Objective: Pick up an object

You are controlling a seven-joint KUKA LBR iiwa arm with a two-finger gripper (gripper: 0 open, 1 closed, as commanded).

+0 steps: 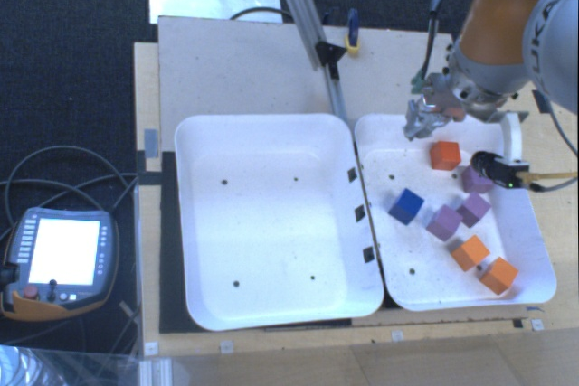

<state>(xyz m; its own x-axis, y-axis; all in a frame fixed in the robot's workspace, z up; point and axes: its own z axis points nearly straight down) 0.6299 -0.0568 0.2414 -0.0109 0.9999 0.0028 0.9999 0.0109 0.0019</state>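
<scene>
Blocks for picking lie in the right-hand bin (543,285), one of two shallow white bins set side by side on the bench (253,68). Nearest the camera, two orange blocks (498,274) (469,252) sit just beside each other near the bin's front right corner. Behind them, two purple blocks (443,222) (473,209) touch or nearly touch, with a blue block (406,206) just to their left, toward the bin's middle. Farther back, a third purple block (475,180) lies partly hidden behind a black fitting at the right rim, and an orange-red block (444,155) rests near the far wall. Gripper (418,124) hangs over the far left part of this bin, just beside the orange-red block, carried by the grey arm (511,4) with its orange band. Whether its fingers are spread or closed cannot be told; no block is seen between them. Left-hand bin (262,221) adjoins. A teach pendant (59,262) lies on the floor at far left.
</scene>
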